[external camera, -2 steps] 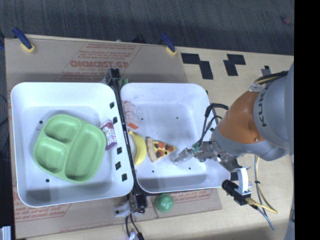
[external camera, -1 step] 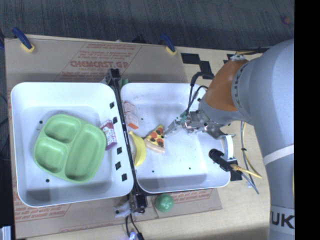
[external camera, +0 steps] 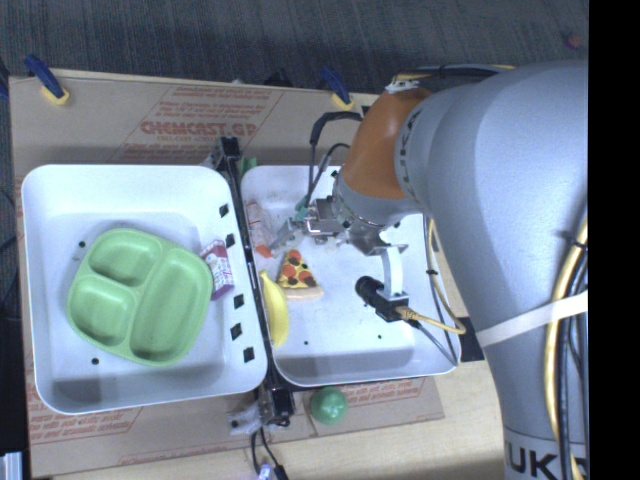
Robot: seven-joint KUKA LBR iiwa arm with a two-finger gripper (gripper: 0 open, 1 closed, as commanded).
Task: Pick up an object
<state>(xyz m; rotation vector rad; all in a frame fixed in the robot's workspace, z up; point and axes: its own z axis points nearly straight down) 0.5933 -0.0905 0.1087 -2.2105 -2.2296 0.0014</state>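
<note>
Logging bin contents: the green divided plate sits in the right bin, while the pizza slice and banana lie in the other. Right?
Not quite. The camera view shows the green divided plate in the left bin; the pizza slice and banana lie in the right bin.

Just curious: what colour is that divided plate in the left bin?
Light green plate, seen in the camera view.

Two white bins (external camera: 60, 198), one green plate (external camera: 140, 293), one banana (external camera: 275, 308), one pizza slice (external camera: 298, 273), one green ball (external camera: 327, 405).

A robotics lab: left of the gripper (external camera: 300, 218), two white bins (external camera: 50, 298) sit on clamped cardboard (external camera: 150, 118) over carpet (external camera: 200, 18).
</note>
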